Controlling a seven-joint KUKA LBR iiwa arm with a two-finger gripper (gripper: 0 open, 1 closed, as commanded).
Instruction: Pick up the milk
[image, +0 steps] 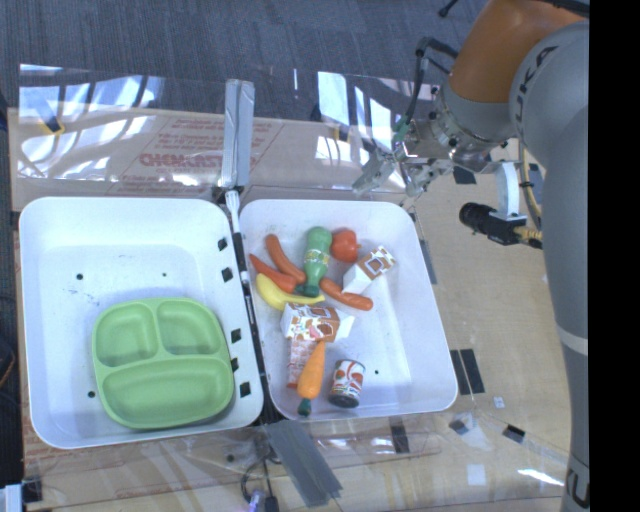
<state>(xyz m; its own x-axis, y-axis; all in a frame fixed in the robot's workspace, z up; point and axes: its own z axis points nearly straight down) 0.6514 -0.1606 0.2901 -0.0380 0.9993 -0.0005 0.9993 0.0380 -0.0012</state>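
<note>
The milk (368, 268) is a small white carton with a brown-red label. It lies in the right bin (425, 330), toward its far right, next to a red tomato (345, 243). My gripper (393, 178) hangs over the far rim of that bin, up and slightly right of the carton and well apart from it. Its two fingers stand spread open, and nothing sits between them.
Crowded around the milk are a green bottle (317, 255), orange sausages (345, 295), a banana (280, 293) and a red-patterned box (314, 323). Nearer the front lie a carrot (312, 372) and a can (346, 383). The left bin (60, 250) holds a green divided plate (160, 362).
</note>
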